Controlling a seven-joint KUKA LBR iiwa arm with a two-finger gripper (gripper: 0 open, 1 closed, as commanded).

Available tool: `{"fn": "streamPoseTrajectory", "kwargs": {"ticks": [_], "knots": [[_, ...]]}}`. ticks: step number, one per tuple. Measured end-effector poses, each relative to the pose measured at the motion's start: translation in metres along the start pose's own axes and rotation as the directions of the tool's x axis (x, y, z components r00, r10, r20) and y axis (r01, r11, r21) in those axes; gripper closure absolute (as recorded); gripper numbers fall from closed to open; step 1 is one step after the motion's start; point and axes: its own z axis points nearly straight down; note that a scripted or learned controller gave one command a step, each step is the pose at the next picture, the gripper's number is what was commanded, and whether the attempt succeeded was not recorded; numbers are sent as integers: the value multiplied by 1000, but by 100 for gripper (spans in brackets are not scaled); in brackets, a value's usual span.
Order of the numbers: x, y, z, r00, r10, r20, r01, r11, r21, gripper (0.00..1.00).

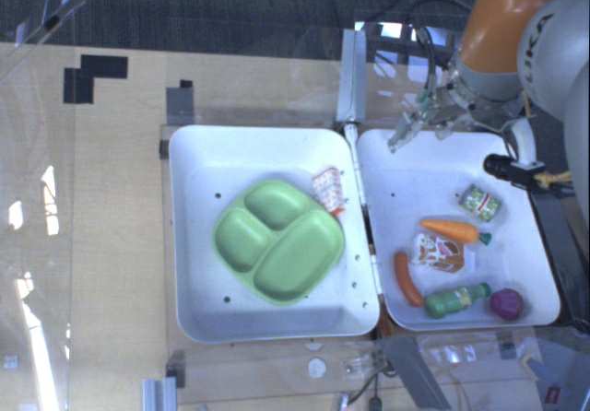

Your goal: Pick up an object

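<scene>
Gripper (pixel 417 126) is held over right bin (pixel 546 257) far edge, jaw state cannot be told, nothing seen gripped; carrot (pixel 451 230), bottle (pixel 455 299), sausage (pixel 407 278) are left nearer, likely targets.

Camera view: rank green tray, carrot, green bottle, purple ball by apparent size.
1. green tray, largest by far
2. carrot and green bottle: look about alike in length, so no ranking between them
3. purple ball, smallest
</scene>
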Motion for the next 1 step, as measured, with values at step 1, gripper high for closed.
{"fn": "streamPoseTrajectory", "kwargs": {"ticks": [1], "knots": [[-8, -88, 45, 992, -125, -2, 125, 992, 3, 0]]}}
